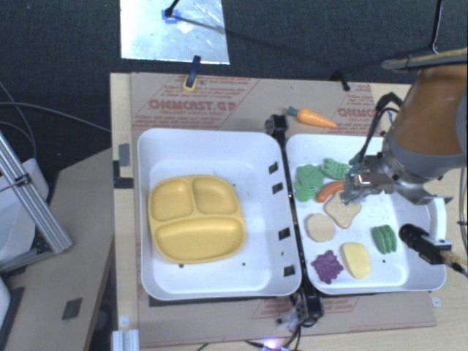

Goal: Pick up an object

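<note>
Currently we position the gripper (357, 189) above the toast slice (342, 212); jaw state unclear; next, descend and close.

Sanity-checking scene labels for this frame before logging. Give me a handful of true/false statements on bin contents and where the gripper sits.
1. The yellow divided plate lies in the left bin. True.
2. The gripper hangs over the left bin. False: it is over the right bin, above the toast slice.
3. The whole carrot lies inside the right bin. False: it rests on the cardboard beyond the bins.
4. The purple grapes sit next to the yellow potato-shaped piece at the near side of the right bin. True.
5. The yellow plate holds toy food. False: its compartments are bare.
</note>
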Controlling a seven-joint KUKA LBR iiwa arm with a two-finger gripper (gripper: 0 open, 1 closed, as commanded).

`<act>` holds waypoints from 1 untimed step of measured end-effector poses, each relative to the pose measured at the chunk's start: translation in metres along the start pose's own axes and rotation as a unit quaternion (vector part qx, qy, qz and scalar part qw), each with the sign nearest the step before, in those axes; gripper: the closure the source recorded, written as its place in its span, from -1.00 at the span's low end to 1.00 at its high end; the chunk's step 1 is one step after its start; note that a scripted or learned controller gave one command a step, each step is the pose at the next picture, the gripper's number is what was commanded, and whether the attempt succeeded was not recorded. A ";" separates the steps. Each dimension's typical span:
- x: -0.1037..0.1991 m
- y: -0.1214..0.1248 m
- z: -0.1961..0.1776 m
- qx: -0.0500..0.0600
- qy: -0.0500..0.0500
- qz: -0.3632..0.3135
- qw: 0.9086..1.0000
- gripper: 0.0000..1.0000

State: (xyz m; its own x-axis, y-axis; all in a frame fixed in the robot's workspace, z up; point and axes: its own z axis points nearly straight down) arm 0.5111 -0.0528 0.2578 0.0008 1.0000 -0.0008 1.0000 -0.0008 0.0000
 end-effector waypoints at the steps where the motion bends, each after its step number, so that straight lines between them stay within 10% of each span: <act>1: 0.027 -0.024 -0.138 -0.009 0.001 -0.005 1.000 1.00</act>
State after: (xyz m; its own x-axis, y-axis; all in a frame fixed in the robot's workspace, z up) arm 0.4876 -0.0256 0.3958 -0.0083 1.0000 0.0015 0.9998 0.0082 0.0178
